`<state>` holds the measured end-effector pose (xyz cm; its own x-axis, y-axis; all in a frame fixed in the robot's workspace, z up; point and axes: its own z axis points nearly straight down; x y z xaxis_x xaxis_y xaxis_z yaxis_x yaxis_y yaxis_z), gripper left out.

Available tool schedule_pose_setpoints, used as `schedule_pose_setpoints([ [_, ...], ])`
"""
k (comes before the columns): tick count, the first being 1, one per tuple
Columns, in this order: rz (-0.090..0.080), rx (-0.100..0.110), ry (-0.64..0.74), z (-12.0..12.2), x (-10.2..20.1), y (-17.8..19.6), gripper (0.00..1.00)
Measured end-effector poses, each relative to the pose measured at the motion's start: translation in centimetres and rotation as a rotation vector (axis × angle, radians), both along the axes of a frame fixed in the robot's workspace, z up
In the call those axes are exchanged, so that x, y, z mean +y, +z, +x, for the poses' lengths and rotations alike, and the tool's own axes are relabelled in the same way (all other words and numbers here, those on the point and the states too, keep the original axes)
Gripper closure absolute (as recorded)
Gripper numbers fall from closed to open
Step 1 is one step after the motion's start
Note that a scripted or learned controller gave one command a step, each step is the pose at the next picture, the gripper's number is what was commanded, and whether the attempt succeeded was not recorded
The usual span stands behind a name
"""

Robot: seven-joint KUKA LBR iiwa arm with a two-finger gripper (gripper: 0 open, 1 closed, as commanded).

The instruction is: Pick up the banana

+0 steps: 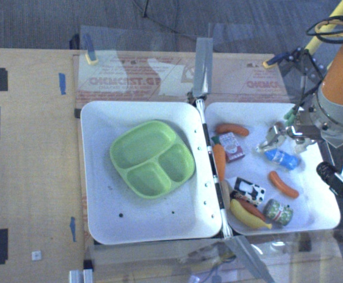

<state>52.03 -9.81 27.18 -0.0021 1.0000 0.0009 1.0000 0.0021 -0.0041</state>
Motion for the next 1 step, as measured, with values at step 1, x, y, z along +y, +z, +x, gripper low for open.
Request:
schedule_pose_setpoints([
  [1, 0.000, 0.000, 0.047, 1.27, 1.18, -5.31, 0.00],
])
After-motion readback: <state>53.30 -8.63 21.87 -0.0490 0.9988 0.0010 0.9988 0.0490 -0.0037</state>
